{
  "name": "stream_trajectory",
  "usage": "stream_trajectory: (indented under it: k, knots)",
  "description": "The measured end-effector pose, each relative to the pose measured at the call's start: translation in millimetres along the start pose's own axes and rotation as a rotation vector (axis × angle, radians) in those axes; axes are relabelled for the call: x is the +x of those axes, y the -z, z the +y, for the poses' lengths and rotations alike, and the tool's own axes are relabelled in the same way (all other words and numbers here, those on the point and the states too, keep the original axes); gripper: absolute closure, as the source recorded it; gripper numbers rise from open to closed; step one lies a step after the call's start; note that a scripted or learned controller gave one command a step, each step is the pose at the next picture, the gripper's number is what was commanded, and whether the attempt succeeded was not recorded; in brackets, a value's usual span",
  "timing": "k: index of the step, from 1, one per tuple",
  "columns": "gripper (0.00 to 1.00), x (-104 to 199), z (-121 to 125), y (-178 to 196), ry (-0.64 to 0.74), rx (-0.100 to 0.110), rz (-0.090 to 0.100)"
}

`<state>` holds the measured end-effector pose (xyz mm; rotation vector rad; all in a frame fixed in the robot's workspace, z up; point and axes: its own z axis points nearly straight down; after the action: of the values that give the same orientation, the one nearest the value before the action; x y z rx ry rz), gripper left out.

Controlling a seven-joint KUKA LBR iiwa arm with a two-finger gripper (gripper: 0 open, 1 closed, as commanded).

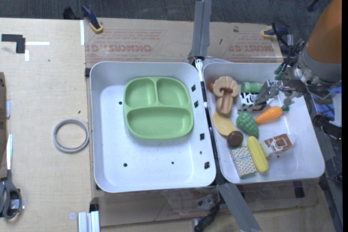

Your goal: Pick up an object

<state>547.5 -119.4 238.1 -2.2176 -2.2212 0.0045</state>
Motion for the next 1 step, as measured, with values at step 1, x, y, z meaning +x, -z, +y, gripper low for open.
stream_trajectory:
  k: [1]
  knots:
    - [0.0,-9.7,-39.7,-136.5,0.271,-0.002,0.001]
